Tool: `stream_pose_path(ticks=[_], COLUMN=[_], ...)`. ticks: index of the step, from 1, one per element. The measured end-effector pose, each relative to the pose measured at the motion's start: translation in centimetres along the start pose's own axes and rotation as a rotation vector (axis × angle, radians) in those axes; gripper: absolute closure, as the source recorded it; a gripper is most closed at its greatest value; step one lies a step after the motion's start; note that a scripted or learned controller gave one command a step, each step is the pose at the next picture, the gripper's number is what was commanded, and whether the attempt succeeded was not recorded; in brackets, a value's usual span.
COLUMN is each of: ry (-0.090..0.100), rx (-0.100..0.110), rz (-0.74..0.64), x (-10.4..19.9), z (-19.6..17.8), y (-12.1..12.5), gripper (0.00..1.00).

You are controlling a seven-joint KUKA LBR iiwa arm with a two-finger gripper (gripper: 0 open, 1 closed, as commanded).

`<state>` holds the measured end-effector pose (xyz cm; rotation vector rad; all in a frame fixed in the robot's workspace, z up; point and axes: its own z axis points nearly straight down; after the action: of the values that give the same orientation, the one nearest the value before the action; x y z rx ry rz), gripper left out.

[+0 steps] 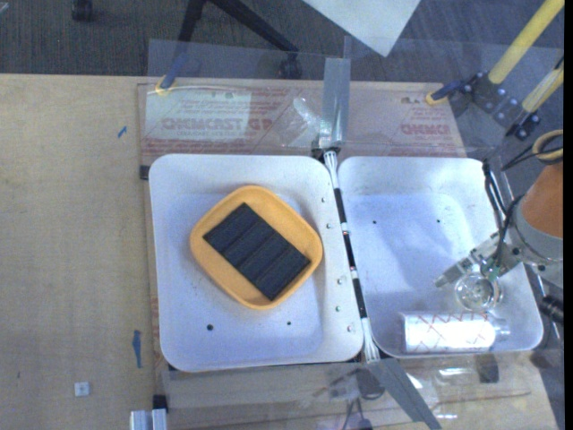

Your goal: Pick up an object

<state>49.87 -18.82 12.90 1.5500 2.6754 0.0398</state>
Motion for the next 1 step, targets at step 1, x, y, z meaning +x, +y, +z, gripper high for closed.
stream_pose_path(ticks=[1], ry=[0.023], rx=[0.030], rz=[0.154], x=[-3.04], z=[4.03], y=[-0.28], gripper=[0.00])
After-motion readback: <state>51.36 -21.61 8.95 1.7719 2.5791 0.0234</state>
